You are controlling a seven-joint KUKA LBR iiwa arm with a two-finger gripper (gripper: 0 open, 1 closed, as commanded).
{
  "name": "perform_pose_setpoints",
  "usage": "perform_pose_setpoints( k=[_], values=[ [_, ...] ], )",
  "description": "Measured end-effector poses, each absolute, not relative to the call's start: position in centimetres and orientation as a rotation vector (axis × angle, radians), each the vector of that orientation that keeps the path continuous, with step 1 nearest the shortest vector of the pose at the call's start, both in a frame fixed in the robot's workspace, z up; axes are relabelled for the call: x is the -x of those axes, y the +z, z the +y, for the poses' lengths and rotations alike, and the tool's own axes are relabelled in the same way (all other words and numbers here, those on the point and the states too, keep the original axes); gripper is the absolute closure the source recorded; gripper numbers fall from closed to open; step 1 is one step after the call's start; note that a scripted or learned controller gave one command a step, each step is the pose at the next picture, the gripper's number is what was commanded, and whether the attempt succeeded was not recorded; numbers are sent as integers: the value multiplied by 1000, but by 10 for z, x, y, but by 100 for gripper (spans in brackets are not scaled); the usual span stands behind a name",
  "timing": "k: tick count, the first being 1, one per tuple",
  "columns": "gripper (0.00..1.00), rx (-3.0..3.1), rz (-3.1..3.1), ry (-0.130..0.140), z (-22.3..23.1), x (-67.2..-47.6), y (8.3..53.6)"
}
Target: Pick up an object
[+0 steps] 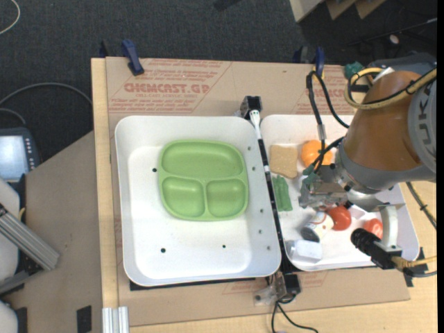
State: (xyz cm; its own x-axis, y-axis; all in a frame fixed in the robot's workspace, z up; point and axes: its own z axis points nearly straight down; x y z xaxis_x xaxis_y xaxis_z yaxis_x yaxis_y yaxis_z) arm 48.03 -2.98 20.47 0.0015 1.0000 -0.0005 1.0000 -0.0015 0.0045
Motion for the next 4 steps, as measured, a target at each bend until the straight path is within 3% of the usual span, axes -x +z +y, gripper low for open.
perform_pose_setpoints(
  k=[2, 3, 4],
  values=[
    [100, -2220, 2213, 9, -29, -482, 225],
    [100, -2209, 2234, 6, 70, -479, 254],
    [100, -2205, 2234, 18, 167, -491, 328]
  ],
)
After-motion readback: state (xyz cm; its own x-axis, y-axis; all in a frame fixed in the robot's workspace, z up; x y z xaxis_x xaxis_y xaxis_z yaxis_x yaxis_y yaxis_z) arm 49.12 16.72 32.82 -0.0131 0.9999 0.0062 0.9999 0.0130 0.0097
